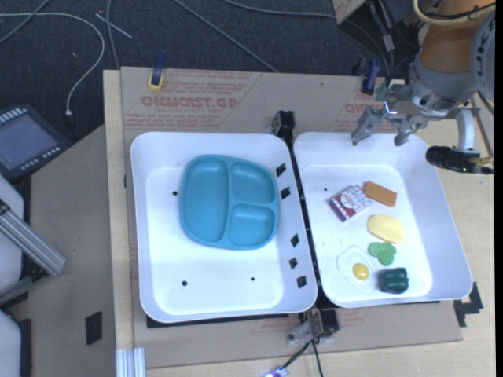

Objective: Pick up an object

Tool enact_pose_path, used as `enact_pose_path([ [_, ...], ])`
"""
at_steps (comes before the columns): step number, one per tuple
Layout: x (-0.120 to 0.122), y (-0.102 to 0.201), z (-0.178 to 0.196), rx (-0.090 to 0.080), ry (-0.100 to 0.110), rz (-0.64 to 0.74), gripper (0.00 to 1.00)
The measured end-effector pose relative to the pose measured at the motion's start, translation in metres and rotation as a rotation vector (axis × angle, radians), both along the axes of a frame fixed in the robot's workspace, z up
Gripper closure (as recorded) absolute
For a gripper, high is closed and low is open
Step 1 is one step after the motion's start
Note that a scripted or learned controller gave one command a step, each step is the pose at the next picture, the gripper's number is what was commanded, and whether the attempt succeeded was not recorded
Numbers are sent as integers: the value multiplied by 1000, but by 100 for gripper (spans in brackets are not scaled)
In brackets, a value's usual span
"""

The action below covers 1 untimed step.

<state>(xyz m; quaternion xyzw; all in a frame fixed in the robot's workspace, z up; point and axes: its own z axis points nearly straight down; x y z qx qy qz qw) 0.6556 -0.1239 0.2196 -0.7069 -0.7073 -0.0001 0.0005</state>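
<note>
While nothing is yet lifted, the run sits at the approach step of the pick. Left bin (149,210): holds a blue divided tray (229,203), lying flat near the bin's middle, otherwise bare white floor. A black clip strip (292,210) runs along the seam where the two bins meet. Right bin (440,210): six small items, all on the floor and clustered in its middle to near part. Going across, a red-and-white packet (349,203), a fried egg (356,267) nearer the front, an orange block (380,193) just beside the packet, a yellow lump (385,228), a small green piece (383,252) touching or almost touching the yellow lump's near edge, and a dark green pepper (394,280) at the front. Gripper (386,130) hangs over the far rim of the right bin, fingers spread apart and empty, well clear of every item. Judgement: the next move calls for travel toward the front of the bin and then a descent over one chosen item. Orange block and packet are the nearest candidates; packet lies flat, so likely harder to grasp. The block's neighbour sits close, so finger placement needs care.
</note>
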Motion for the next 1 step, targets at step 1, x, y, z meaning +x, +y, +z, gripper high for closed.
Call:
enact_pose_path([
  [1, 7, -4, -46, 0, 4, 0, 0],
])
